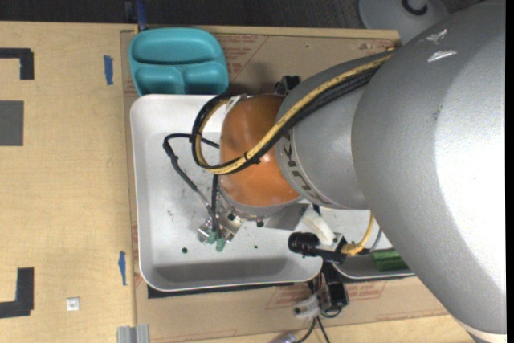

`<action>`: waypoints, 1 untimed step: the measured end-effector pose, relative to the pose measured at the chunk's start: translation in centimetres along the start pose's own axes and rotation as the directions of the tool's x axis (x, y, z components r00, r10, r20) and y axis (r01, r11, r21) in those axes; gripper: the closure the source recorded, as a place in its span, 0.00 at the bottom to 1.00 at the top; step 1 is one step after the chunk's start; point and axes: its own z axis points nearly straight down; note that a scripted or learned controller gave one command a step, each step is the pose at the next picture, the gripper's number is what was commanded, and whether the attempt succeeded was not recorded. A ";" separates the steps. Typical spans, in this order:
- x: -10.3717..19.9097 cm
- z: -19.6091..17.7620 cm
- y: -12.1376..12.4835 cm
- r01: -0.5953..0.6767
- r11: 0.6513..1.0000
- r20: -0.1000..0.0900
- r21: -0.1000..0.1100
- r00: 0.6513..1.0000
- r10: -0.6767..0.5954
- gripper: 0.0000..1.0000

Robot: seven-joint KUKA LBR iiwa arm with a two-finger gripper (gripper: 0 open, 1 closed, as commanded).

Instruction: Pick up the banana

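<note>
Camera view. Take the left bin (161,173) as your reference: a shallow white plastic tray with rounded corners and a smooth, lightly speckled floor.

1. Locate the gripper (217,235). It sits low over the bin's floor, toward the near rim and about midway along it. Its tip is small, metallic and greenish. You cannot tell from here whether it is spread or closed, and nothing can be seen held in it.
2. Note the arm (418,157), a broad, smooth grey cylinder covering the bin's right side. The orange band (249,153) lies over the bin's centre, with black and yellow cables (205,153) looping to its left.
3. Locate the banana. Its place cannot be told; the bare floor left of the gripper carries only dark specks. Judge it likely to lie under the arm. Its direction from the gripper and its long axis therefore remain unknown, so treat any grasp as unconfirmed.
4. Note a moulded teal tray (178,60) touching the bin's far rim, on the tan tabletop (64,173).
</note>
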 end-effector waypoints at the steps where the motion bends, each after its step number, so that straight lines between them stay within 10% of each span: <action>1: 0.0 -1.0 0.1 -0.001 1.000 0.001 -0.003 1.000 0.001 1.00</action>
